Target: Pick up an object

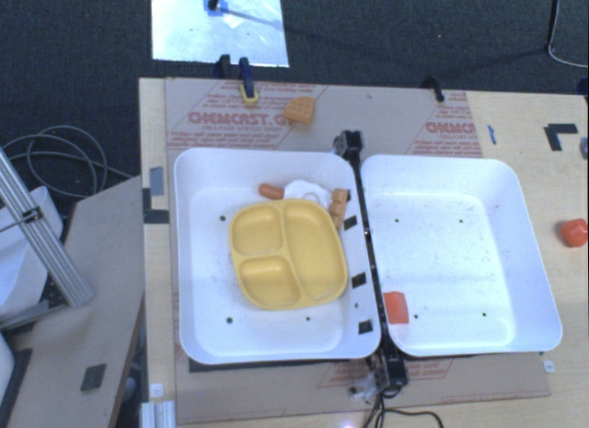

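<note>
I read red "CHEMCAST" lettering printed twice on the brown sheet (276,115) under my bins (remaining letters unclear).

Lab bench (515,132), clamps, white bins (212,343)

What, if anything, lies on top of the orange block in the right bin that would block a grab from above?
Nothing visible does. The orange block lies alone by the left wall of the right bin, with bare floor around it. The yellow tray sits in the left bin.
</note>
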Motion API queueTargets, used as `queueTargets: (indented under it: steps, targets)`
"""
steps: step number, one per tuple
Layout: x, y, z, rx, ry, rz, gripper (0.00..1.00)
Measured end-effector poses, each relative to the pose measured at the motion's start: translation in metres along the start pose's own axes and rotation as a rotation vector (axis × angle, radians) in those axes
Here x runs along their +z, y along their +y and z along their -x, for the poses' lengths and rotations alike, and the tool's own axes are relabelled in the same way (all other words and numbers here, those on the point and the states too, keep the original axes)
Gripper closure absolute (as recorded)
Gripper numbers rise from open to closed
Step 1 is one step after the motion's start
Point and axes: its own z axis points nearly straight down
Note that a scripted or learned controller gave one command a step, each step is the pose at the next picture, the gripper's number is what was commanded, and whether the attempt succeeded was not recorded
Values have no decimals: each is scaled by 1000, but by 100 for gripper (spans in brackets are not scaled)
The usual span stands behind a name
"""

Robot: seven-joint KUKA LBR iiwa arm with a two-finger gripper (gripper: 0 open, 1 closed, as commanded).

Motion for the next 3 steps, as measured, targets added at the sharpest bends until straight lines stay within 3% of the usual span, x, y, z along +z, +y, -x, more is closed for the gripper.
queueTargets:
  steps: [3]
  targets:
    - [0,0,0,0,0,0,0]
